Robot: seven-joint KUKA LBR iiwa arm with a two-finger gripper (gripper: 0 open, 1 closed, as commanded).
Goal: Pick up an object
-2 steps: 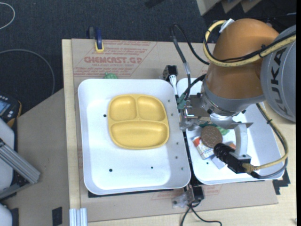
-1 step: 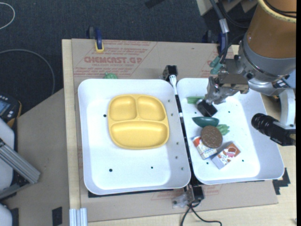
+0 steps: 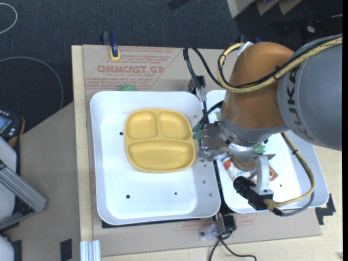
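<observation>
the grey kuka arm with its orange band (image 3: pixel 255 86) reaches in from the right and hangs low over the right-hand shallow white plastic bin (image 3: pixel 304 184), its bulk covering most of that bin. the gripper (image 3: pixel 242 165) sits beneath the wrist, close to the wall between the two bins; its state cannot be told from this slant. under and just beside it lie a few small objects, among them a reddish-brown piece (image 3: pixel 239 165) and a scrap of green (image 3: pixel 262 145), too hidden to identify. any of these could be the thing to pick up.

in the left-hand shallow white bin (image 3: pixel 109 189) a yellow three-compartment plastic plate (image 3: pixel 160 140) lies flat, apart from the arm.

the likely risks: the small objects are crowded together, so a close could catch two at once or only an edge, and the piece would slip on the lift. working so near the dividing wall, the gripper may also strike the rim, and the loose yellow-and-black cable (image 3: pixel 296 197) could snag.
</observation>
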